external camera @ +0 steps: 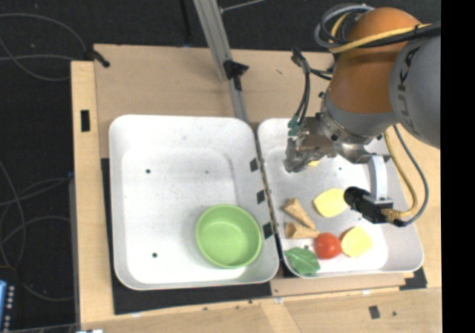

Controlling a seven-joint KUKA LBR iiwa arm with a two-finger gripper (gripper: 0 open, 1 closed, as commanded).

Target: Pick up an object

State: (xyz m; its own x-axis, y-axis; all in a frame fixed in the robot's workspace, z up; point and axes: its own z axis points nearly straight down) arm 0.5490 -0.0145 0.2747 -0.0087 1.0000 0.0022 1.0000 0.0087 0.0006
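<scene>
Nearest the camera, well below the jaws [298, 155], a row of small items lies along the front of the right bin [401, 250]: a flat green leaf-shaped piece [302, 259], a round glossy red ball like a tomato [327, 245], and a rounded yellow piece [357, 242]. Just behind them, closer under the jaws, sit two tan wedge shapes [298, 219], matte and pointed, and a smooth yellow oval piece [329, 202] down and to the right. Off to the lower left, in the left bin [148, 176], a smooth green bowl [228, 236] stands upright. I cannot tell whether the jaws are open or closed, and nothing shows between them; they hang over the rear left of the right bin, near its wall. For a clean pick, the yellow oval or a tan wedge looks like the nearest candidate, and I would centre over one piece and descend straight, since the front items crowd together. Farthest back, the bare brown bench [148, 79] carries a slanted metal post [211, 20].
</scene>
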